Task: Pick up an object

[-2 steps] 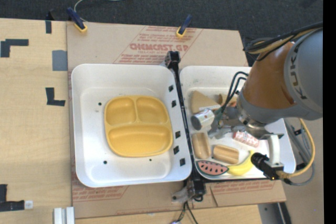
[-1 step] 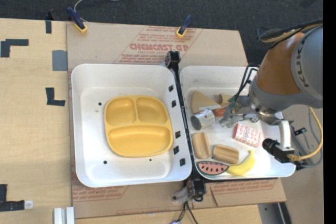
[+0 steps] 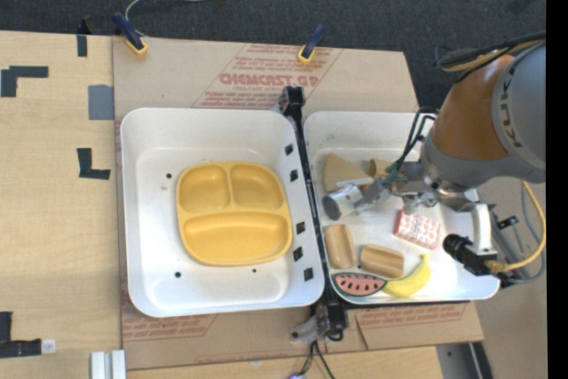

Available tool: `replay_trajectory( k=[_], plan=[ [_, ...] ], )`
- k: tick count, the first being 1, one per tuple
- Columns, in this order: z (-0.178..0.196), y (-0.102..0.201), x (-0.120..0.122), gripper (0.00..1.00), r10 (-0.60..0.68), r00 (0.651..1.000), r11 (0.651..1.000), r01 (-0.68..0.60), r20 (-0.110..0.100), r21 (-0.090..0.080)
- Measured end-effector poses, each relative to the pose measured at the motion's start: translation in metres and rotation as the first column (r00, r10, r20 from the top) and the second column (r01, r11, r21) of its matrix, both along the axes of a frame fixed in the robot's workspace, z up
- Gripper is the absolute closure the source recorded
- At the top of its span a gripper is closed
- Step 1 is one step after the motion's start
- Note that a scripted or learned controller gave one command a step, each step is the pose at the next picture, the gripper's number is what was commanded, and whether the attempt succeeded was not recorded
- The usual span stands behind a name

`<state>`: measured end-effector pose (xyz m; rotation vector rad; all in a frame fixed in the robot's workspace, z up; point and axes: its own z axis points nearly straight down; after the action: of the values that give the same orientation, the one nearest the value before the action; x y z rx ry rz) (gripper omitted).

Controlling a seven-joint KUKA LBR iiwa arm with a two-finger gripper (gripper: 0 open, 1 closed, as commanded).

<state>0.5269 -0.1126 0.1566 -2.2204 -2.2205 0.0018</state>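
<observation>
The right bin (image 3: 390, 127) holds several toy foods. A tan wedge (image 3: 340, 169) lies at its back left, with a small grey cylinder (image 3: 335, 205) just in front of it. Two brown bread rolls (image 3: 338, 245) (image 3: 382, 259), a watermelon slice (image 3: 358, 285) and a yellow banana (image 3: 412, 280) lie along the front. A red-and-white packet (image 3: 417, 229) sits toward the right. My gripper (image 3: 373, 191) is low over the middle of this bin, right beside the grey cylinder and the wedge. The wrist hides how it meets them.
The left bin (image 3: 142, 191) holds a yellow divided plate (image 3: 234, 213). A black divider rail (image 3: 302, 191) runs between the bins. The arm's grey and orange body (image 3: 479, 124) covers the right bin's far right side. Cardboard and clamps lie behind the bins.
</observation>
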Motion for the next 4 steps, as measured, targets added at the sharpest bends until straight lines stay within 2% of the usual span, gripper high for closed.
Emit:
replay_trajectory(
  k=[1,2,3,4],
  plan=[
    [-0.064,0.003,0.095,0.00,0.001,1.000,1.000,-0.001,0.011,-0.001],
    [-0.070,-0.014,0.138,0.00,-0.001,1.000,1.000,0.002,-0.026,0.015],
    [-0.067,0.017,0.092,0.00,0.000,1.000,1.000,0.000,0.012,-0.001],
    [-0.068,0.010,0.144,0.00,0.003,1.000,1.000,-0.003,0.007,0.000]
  ],
)
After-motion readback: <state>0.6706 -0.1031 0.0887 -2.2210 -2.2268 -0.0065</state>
